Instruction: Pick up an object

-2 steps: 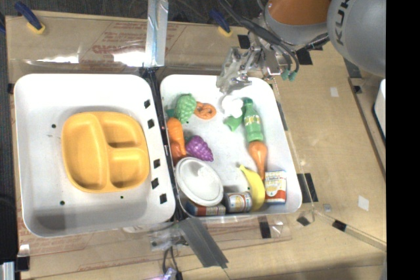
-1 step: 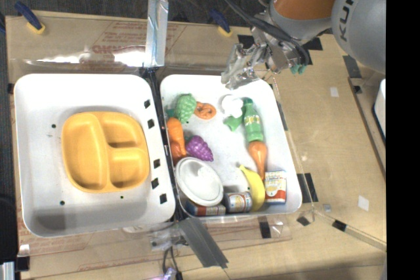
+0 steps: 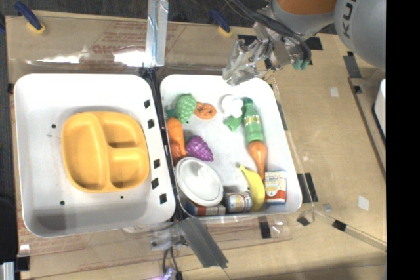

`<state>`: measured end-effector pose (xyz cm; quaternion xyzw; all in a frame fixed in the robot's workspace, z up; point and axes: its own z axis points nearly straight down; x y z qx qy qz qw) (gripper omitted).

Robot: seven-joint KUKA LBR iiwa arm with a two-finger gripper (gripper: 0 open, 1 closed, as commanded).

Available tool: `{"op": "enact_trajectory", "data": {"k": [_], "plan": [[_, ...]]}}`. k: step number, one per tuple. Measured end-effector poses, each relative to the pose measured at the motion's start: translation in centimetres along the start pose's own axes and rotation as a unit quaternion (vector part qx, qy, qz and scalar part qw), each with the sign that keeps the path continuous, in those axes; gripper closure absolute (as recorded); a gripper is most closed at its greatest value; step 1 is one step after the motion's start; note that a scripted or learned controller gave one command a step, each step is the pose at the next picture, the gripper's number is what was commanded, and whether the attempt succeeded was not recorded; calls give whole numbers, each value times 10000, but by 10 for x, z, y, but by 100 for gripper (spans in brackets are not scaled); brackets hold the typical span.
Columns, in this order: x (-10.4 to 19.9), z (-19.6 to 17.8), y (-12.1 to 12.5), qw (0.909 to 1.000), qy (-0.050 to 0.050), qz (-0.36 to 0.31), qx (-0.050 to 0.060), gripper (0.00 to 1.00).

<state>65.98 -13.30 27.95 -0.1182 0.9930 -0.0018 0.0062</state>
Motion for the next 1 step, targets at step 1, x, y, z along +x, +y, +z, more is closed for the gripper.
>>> {"op": "enact_trajectory", "data": {"k": [1], "plan": [[6,5,-19,10000,27,5,-5,100]]}}
